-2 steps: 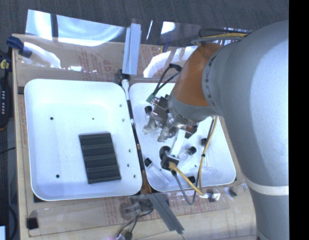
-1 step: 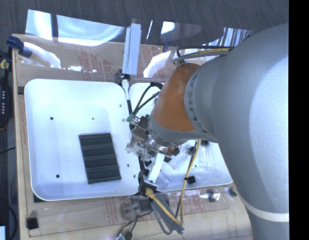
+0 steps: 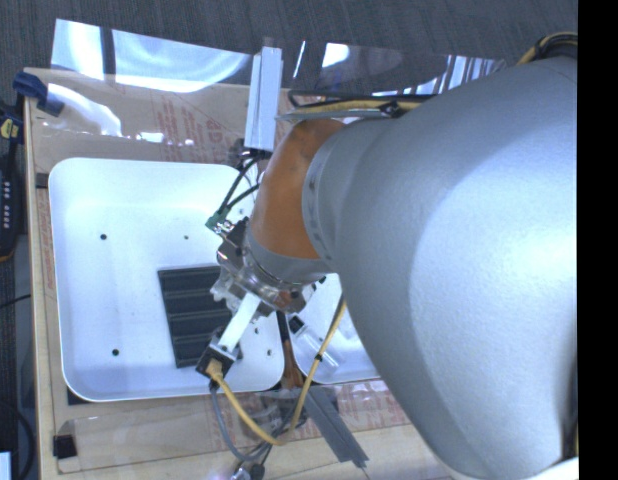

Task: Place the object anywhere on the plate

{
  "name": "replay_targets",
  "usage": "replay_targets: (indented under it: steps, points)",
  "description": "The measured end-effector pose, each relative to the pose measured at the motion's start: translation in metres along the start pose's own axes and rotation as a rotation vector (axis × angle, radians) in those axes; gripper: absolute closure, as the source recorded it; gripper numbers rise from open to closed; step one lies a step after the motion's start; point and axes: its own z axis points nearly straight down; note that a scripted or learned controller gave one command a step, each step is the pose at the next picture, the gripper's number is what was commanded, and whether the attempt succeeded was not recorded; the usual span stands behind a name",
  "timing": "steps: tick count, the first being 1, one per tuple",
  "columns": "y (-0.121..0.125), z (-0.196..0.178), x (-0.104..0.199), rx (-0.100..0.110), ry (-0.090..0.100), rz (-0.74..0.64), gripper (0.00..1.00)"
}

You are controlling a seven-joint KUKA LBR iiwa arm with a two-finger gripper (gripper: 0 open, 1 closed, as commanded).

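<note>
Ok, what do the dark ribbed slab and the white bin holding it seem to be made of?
The white bin is probably moulded plastic: smooth, with a soft sheen and rounded corners. The ribbed slab is dark grey and matte with parallel ridges; it could be rubber or plastic, and the look leaves that open.

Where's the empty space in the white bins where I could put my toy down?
The left bin is bare along its top and left side, between rim and the dark ribbed plate. Its lower right corner is crowded: the plate lies there, the arm hanging over it. The arm hides most of the right bin.
</note>
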Motion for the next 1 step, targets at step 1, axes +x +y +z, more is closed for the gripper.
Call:
replay_targets:
  steps: [1]
  points:
    - [-0.0442, 0.052, 0.0898, 0.001, -0.001, -0.19, 1.0]
